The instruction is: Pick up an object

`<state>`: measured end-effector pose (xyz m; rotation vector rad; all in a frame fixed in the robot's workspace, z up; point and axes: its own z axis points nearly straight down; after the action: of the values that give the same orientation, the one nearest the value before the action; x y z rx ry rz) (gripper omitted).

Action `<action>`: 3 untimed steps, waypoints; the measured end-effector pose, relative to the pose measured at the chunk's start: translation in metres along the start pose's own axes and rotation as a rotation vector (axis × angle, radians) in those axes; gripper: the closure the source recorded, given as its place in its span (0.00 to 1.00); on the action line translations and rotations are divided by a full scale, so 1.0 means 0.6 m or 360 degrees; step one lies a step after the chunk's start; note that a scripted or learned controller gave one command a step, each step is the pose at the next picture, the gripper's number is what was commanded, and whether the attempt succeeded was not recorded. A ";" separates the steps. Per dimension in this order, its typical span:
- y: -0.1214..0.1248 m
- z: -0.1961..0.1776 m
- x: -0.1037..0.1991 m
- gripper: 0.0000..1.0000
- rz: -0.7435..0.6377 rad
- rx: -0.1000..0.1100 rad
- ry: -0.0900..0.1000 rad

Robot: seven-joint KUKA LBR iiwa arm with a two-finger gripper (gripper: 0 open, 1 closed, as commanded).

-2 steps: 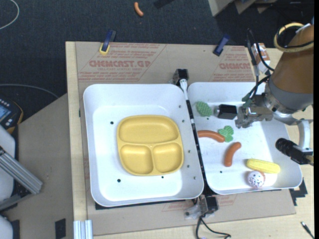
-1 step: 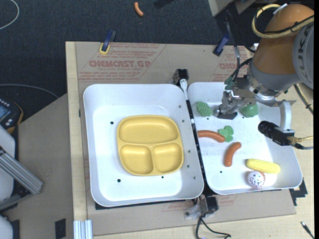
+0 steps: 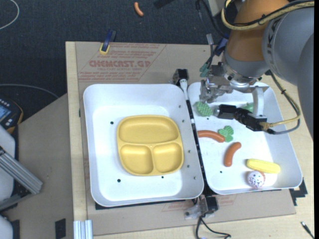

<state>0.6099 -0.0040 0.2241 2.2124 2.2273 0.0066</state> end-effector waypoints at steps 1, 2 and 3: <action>0.065 0.000 0.056 1.00 0.0003 -0.0001 -0.0001; 0.069 0.014 0.092 1.00 0.0007 0.0006 -0.0003; 0.078 -0.007 0.068 1.00 0.0012 0.0000 -0.0004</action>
<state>0.6566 0.0374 0.2286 2.2194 2.2181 0.0038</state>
